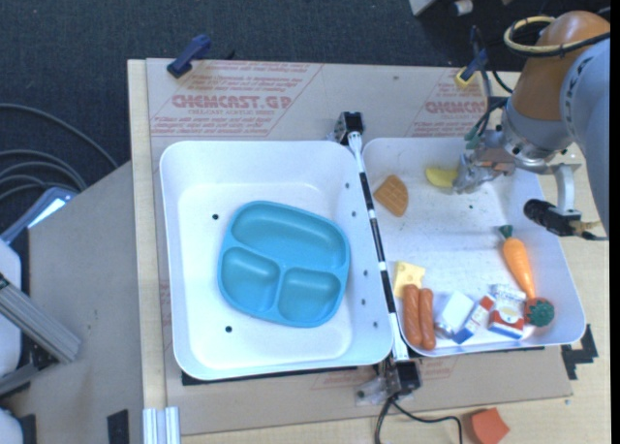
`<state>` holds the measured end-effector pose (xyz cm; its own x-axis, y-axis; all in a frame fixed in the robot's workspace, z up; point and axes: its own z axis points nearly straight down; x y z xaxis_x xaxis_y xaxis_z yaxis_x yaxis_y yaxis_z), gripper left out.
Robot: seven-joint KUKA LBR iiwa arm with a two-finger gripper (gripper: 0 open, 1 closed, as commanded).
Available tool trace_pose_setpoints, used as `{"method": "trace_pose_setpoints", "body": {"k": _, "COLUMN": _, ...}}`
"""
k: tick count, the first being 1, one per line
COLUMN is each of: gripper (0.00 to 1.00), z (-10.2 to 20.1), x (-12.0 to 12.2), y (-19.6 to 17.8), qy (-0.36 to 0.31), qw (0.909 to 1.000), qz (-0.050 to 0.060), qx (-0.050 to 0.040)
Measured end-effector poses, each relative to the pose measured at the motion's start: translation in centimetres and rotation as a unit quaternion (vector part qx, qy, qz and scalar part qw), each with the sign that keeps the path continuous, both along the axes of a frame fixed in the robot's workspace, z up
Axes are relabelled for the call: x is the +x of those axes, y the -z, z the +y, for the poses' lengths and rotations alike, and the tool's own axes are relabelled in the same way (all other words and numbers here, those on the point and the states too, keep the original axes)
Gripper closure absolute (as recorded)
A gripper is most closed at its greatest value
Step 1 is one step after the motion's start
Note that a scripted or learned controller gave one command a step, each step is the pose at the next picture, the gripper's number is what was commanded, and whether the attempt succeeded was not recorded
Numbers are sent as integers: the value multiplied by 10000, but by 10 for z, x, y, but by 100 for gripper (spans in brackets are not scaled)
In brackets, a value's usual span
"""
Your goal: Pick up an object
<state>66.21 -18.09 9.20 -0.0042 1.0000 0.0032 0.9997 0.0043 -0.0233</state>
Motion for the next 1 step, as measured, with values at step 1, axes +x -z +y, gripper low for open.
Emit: {"method": "trace_pose_setpoints", "body": {"k": 1, "gripper": 0, "z": 0, "x": 0, "y": 0, "qy": 1, "qw": 10000, "qz": 5, "qx": 1}}
